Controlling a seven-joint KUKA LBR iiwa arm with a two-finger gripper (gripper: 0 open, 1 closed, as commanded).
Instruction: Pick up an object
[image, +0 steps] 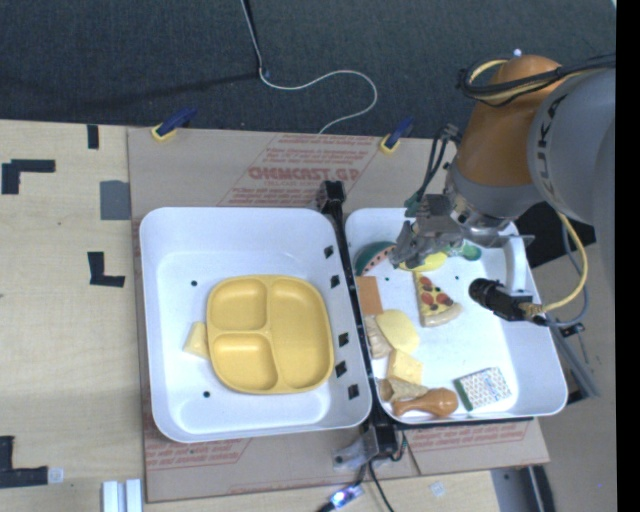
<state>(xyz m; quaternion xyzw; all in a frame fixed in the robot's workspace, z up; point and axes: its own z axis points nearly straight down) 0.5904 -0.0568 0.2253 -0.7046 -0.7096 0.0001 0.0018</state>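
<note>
We see the tool (425, 245) low in the right bin (530, 385), over a yellow piece (435, 262) beside the pizza slice (436, 298). We cannot tell its state. We judge nothing is lifted yet; the grasp and lift remain.

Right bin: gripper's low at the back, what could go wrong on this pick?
1. The gripper sits among a watermelon slice, a yellow piece and a pizza slice; it may catch two or just nudge them.
2. It is close to the right bin's back wall, so an item could get pushed against the wall rather than lifted.
</note>
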